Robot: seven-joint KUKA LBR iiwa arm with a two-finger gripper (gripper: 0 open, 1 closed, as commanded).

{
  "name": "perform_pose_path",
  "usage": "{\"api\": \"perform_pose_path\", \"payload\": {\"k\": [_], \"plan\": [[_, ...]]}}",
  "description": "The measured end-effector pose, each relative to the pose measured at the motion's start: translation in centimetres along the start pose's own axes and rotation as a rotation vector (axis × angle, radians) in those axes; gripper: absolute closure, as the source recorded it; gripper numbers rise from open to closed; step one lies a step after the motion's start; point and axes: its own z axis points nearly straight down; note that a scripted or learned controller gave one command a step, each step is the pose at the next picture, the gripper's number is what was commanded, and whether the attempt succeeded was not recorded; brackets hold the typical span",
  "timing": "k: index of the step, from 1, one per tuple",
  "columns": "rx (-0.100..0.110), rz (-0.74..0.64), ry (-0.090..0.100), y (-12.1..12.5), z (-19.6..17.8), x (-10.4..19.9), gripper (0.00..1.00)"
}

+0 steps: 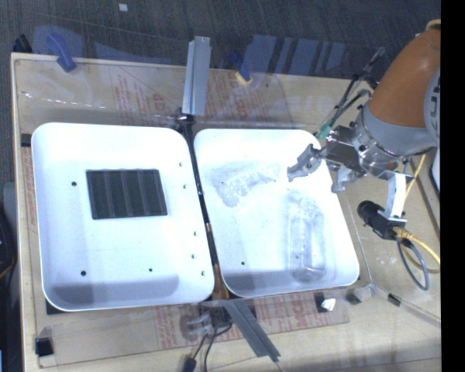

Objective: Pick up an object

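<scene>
Lying in the right bin [337,273]: two clear objects [306,235].

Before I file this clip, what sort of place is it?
Likely a robot lab bench for grasping trials: two white bins side by side, a robot arm reaching in, and a clear plastic bottle as test object.

Bright overhead light, glaring white bins [108,142] — soft, slightly blurry

A pale wooden desk [108,80] carries two shallow white bins side by side: the left bin [116,285] and the right bin [256,277], their inner edges touching.
</scene>
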Motion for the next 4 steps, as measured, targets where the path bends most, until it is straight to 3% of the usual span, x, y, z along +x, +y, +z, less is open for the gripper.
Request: {"api": "perform_pose_path", "payload": {"k": [1, 2, 3, 4], "plan": [[-0.001, -0.029, 0.000, 0.8, -3.0, -0.2, 0.00], [0.002, 0.281, 0.000, -2.7, -3.3, 5.6, 0.00], [0.002, 0.071, 0.000, -1.7, 5.8, -1.3, 0.00], [-0.002, -0.184, -0.001, 0.0, 1.3, -0.1, 0.00]]}}
